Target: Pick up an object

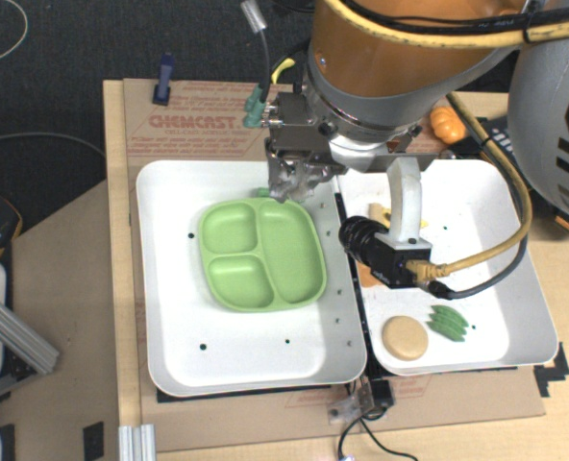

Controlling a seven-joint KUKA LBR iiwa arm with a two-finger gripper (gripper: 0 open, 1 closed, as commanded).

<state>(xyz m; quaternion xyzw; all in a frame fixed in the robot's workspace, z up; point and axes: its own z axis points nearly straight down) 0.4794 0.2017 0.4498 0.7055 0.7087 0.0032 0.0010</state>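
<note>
Above the left white shallow bin (160,286), the grey-and-orange arm (409,27) lowers its tool (289,188) to the far rim of a pale green three-compartment plastic tray (262,254).
I cannot tell whether the tool is spread or pinching. The right bin (515,257) holds a tan round disc (404,337) beside a small green leafy piece (449,321).

A light wooden bench top (68,286) carries a brown cardboard sheet (203,113) printed with red lettering. On that sheet rest two shallow white plastic bins side by side, their inner rims touching. The left white bin (169,257) lies just below the lettering; the right white bin (515,257) sits to the right of the left bin. A small blue item, perhaps a clip (163,80), stands at the sheet's far left corner.
</note>
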